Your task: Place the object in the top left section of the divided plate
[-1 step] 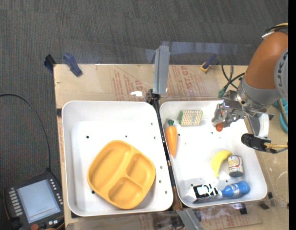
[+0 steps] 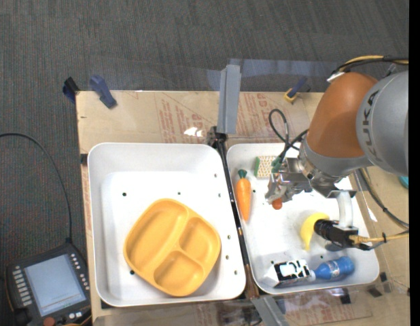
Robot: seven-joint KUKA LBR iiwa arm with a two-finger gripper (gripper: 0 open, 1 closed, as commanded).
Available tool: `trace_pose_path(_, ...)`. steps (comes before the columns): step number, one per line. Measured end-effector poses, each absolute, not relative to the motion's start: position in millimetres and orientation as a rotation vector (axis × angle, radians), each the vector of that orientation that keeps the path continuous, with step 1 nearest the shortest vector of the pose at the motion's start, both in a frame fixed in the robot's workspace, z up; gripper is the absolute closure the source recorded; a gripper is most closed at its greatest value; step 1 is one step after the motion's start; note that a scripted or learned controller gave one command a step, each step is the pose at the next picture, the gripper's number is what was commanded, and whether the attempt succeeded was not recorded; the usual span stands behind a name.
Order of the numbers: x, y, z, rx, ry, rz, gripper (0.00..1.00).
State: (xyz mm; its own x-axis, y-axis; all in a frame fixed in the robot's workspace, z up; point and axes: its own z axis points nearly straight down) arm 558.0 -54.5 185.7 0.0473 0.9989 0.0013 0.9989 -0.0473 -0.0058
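Yellow plastic makes up the divided plate, which lies in the left bin toward its near side, turned at a slant, with 3 sections, none holding anything. Just across the divider, in the right bin, a toy carrot lies against the left wall, its green top pointing far and its orange tip pointing near. A small ridged pale item with a green edge sits just right of the carrot's top.

The grey arm with its orange band reaches in from the right and hangs over the far part of the right bin. Its gripper is low over the bin floor, right of the carrot and apart from it. A small red-orange piece shows right at the gripper's near end, but I cannot tell whether the pincer is spread or closed, or whether it grips that piece.

Nearer in the same bin lie a yellow banana-like toy, a blue bottle-shaped object and a black-and-white item beside it.
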Motion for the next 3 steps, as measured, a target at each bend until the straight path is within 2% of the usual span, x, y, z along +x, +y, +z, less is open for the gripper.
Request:
trace_pose_path(1, 503.2, 18, 187, -2.361, -2.065, 0.006, 1.00)
trace_pose_path(2, 485.6, 83, 185, -2.410, -2.009, 0.008, 1.00)
trace_pose_path(3, 485.7, 83, 185, -2.411, -2.007, 0.007, 0.00)
